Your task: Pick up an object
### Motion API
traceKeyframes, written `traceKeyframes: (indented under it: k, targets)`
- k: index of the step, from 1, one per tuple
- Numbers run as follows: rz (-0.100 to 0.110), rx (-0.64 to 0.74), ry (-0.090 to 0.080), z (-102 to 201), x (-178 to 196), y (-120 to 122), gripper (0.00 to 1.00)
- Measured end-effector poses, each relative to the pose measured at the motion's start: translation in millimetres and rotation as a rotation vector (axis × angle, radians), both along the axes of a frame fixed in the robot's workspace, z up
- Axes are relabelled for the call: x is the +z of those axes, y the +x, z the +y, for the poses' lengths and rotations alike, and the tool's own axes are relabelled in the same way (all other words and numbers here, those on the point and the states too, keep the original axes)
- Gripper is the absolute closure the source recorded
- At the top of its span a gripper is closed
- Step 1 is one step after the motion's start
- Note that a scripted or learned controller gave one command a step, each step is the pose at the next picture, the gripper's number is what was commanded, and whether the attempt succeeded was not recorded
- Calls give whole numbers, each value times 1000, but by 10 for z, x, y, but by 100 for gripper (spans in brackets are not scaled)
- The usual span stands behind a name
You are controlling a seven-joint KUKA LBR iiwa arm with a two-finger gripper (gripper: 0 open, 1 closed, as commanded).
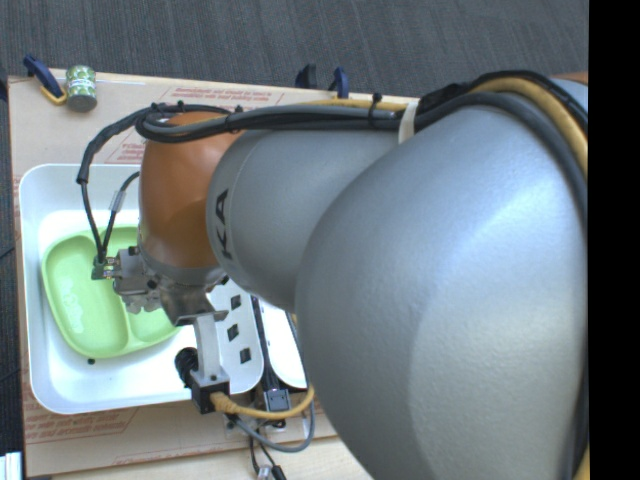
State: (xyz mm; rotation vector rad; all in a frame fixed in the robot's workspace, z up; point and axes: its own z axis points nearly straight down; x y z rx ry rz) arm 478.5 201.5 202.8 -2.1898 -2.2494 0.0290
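The grey arm (430,268) fills the frame from 3 o'clock to the middle, its black cables (270,118) running along the top edge towards 10 o'clock. Its orange band (180,193) sits left of centre, over the white bin (40,268), which lies on the counter (60,118) at 9 o'clock. In the bin rests a pale green dish (80,298), the thing nearest the wrist, lying toward the bin's 8 o'clock side; the wrist covers the dish's right part. Below the band, the wrist's white plate (230,353) with black marks points to 6 o'clock. The tool is hidden under the wrist, so its state cannot be told. At 11 o'clock, on the counter's corner, sit a blue clamp (42,76) and, just beside it, a small greenish roll (80,85).
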Motion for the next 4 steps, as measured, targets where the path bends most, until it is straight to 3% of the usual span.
traceKeyframes:
  k: [4]
  targets:
    - [12,21,-7,29,324,22,100]
